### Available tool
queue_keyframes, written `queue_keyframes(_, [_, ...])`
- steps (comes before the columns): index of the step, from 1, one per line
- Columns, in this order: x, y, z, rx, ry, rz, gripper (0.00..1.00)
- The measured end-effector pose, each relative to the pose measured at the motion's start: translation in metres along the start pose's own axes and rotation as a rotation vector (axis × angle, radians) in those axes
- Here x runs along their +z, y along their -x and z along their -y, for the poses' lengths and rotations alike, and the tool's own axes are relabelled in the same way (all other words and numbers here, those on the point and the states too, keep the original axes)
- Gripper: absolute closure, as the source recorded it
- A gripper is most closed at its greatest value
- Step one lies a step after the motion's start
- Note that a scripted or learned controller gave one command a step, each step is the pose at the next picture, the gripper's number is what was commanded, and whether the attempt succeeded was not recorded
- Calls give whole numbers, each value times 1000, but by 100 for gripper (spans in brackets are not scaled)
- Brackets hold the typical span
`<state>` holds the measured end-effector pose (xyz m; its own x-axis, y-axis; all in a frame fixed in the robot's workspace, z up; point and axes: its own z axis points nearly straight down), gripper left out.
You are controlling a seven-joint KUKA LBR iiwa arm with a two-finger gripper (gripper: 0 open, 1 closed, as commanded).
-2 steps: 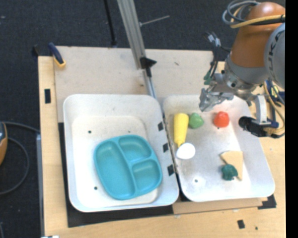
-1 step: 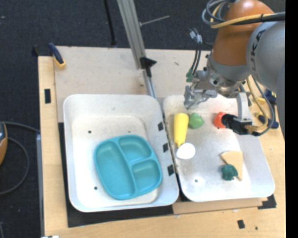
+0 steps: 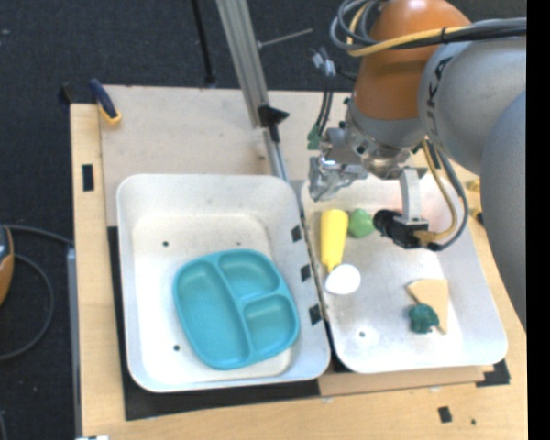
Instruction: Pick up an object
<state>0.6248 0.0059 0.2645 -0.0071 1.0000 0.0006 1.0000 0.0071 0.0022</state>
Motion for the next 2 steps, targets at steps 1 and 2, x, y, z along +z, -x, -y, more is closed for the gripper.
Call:
queue_keyframes(1, [17,-53,15,0,-3,0,100])
queue_keyframes(2, [33,-81,13,3,-4,1,100])
